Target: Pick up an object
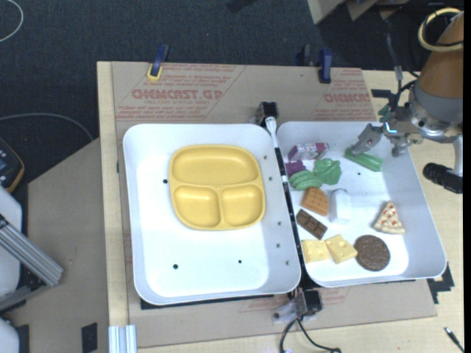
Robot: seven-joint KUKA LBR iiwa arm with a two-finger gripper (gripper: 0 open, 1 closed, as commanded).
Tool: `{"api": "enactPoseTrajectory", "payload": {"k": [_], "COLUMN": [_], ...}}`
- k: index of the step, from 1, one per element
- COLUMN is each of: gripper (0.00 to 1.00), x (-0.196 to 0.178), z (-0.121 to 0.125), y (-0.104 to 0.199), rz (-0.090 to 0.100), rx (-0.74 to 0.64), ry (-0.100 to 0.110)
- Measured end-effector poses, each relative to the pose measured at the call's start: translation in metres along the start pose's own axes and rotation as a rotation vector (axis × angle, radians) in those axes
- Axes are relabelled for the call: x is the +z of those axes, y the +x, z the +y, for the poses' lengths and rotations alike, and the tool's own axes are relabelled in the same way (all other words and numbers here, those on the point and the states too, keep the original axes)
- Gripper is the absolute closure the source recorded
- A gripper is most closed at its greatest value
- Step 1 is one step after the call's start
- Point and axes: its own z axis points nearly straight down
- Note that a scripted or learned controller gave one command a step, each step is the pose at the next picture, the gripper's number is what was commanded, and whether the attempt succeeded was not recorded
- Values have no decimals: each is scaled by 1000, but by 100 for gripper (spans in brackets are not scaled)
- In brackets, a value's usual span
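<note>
Our tool (366, 147) hovers at a green piece (370, 161) in the right bin (427, 219); we cannot tell its spread; piece looks light, stiff, slick; grip midway.

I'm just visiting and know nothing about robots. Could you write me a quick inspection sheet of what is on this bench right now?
Surface: brown board bearing a left white bin and a right white bin side by side.
Job's things: in the right bin, toy foods: green leafy piece, waffle square, brown chocolate bar, yellow cheese blocks, round brown patty, pizza slice, purple-white wrapper, green pod.
Clutter: yellow three-compartment plate in the left bin.
Grippers: two-finger gripper low over the green pod at the right bin's far side; whether it grips cannot be told.
Cables: thin wires at the near edge.
Surroundings: dark carpet; blue clamps on the board's far edge.
</note>
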Motion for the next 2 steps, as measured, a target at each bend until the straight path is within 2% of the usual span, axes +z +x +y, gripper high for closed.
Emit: {"api": "enactPoseTrajectory", "payload": {"k": [2], "gripper": [0], "x": [84], "z": [-1], "y": [-1], "rz": [1], "rx": [1], "ry": [1]}}
